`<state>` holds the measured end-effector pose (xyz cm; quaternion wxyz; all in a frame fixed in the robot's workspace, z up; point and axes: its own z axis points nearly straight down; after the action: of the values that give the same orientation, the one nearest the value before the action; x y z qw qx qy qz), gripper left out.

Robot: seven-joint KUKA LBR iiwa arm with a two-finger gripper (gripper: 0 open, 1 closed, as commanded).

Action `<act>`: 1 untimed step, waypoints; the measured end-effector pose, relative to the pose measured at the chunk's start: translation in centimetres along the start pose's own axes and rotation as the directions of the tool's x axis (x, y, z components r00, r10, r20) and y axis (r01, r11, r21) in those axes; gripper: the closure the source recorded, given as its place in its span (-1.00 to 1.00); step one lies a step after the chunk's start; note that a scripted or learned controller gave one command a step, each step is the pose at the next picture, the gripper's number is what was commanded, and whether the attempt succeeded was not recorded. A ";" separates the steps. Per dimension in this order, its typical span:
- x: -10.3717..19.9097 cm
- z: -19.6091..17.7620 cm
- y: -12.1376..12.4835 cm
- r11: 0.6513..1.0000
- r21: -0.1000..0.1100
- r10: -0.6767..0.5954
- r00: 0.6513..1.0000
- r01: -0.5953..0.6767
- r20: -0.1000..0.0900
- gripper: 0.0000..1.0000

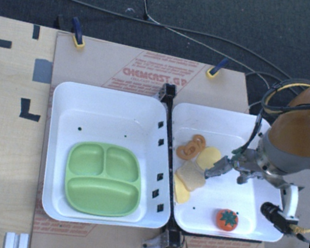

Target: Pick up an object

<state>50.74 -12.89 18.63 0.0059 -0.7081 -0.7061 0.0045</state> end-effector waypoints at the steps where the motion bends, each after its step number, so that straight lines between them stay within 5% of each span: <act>1: 0.0 -0.6 0.3 1.000 -0.013 -0.004 1.000 0.004 0.002 -1.00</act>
<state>51.06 -12.87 19.27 0.0006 -0.7068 -0.7074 0.0007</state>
